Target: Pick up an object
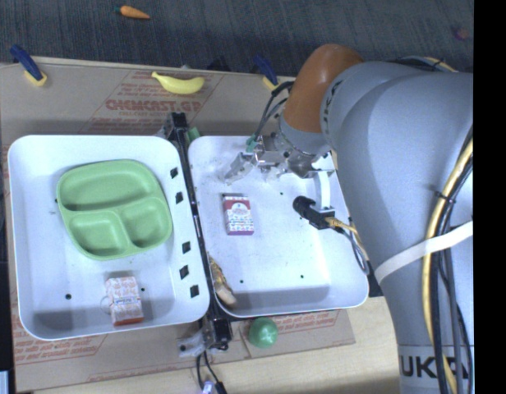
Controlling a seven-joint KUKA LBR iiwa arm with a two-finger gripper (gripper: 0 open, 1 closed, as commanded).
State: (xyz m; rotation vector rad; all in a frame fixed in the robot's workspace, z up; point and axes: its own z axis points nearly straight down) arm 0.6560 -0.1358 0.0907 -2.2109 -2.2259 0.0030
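Note:
A small red and white box (238, 215) lies flat in the right bin (319, 290), left of its middle. My gripper (239, 167) hangs over the back left part of that bin, a little behind the red box and apart from it. Nothing can be seen held in it. A tan, lumpy object (220, 286) rests against the right bin's front left wall. In the left bin (31, 245) a green divided tray (115, 207) sits toward the back, and a small orange and white carton (123, 300) lies near the front.
The grey arm (393, 162) covers the right bin's right side. A yellow banana (179, 81) lies on the cardboard behind the bins, and a green ball (263, 332) in front of the right bin. Blue clamps (28, 64) grip the bench's back edge.

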